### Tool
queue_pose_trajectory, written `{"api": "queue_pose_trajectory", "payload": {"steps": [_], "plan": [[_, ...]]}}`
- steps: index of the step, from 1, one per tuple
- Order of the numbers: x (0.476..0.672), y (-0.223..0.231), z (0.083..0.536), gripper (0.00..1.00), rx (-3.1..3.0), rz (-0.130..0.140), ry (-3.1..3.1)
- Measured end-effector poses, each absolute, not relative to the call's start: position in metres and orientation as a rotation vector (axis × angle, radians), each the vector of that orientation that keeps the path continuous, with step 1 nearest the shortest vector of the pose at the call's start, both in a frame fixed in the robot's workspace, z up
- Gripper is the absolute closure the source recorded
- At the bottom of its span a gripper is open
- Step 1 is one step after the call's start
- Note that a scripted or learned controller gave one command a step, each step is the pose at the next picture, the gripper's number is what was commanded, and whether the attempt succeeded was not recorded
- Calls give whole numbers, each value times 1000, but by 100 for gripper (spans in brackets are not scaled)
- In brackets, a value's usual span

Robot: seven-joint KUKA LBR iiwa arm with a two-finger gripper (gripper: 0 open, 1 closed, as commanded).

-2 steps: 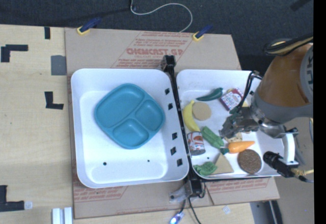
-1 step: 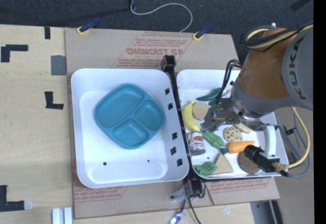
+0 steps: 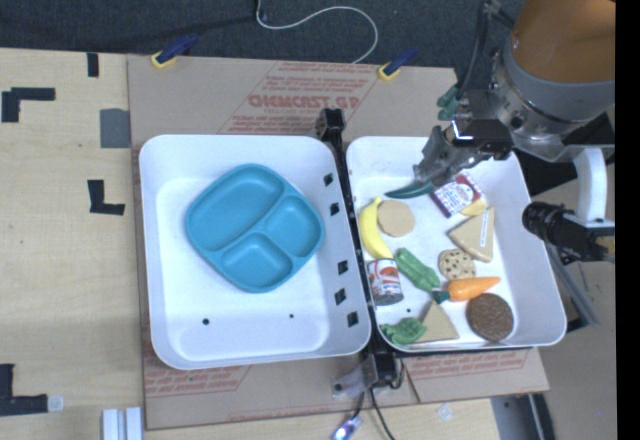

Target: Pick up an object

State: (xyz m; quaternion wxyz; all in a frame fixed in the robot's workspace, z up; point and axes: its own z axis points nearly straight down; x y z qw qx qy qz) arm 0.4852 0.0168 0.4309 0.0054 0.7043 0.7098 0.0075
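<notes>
My gripper hangs over the back of the right bin, its fingers shut on one end of a thin dark green pod that curves out to the left. Just below the pod lie a banana and a round tan cracker. A maroon packet sits right beside the fingertips. Further forward are a green pickle, a small can, a carrot, a chip cookie, a cheese wedge and a brown round cookie.
The left bin holds a blue divided plate. A black hinge strip separates the two bins. A green leaf and a tan wedge lie at the right bin's front. A black fixture juts in at the right.
</notes>
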Motion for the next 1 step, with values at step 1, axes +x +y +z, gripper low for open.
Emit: {"api": "queue_pose_trajectory", "payload": {"steps": [1], "plan": [[484, 72, 475, 100, 2212, 6, 2228]]}}
